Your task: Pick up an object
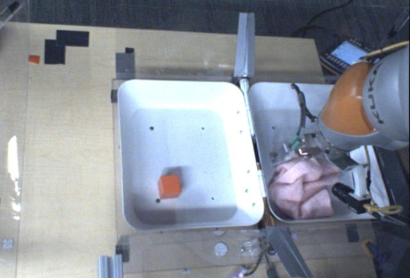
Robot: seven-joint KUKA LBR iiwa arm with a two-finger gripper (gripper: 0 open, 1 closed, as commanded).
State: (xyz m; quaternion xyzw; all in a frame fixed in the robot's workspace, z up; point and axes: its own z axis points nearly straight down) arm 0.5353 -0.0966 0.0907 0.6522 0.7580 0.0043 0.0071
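A small orange cube [170, 186] lies in the left bin [134, 142], near its front left. A crumpled pink cloth [301, 190] fills the front of the right bin [275, 110]. My gripper [306, 150] hangs over the right bin, right at the cloth's upper edge, with the grey and orange wrist above it covering most of it. The cloth lies heaped on the bin floor below the gripper.
A grey metal divider post [245, 46] stands at the back between the two bins. On the wooden bench at far left sit black blocks [63, 45] and a tiny orange piece [34, 59]. A cable [298, 100] runs down inside the right bin.
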